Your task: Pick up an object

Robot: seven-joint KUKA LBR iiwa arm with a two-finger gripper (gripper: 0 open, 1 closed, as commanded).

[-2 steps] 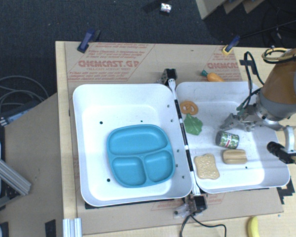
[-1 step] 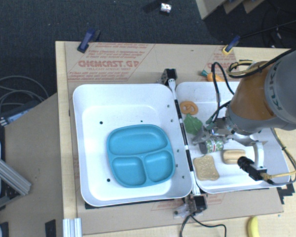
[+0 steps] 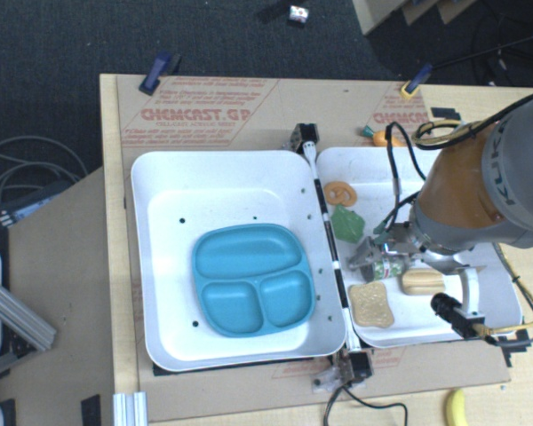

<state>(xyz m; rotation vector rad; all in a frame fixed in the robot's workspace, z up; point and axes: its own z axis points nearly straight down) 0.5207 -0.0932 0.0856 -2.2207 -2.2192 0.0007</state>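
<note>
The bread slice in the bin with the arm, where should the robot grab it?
Probably by its two long edges, coming straight down from above. The bread slice lies flat on the floor of the right bin, so its edges are what fingers could pinch. A bread roll sits close by, so aim carefully.

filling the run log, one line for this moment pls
arm: over right bin | claw: low among toy foods | grasp: unclear | left bin: blue tray
</note>
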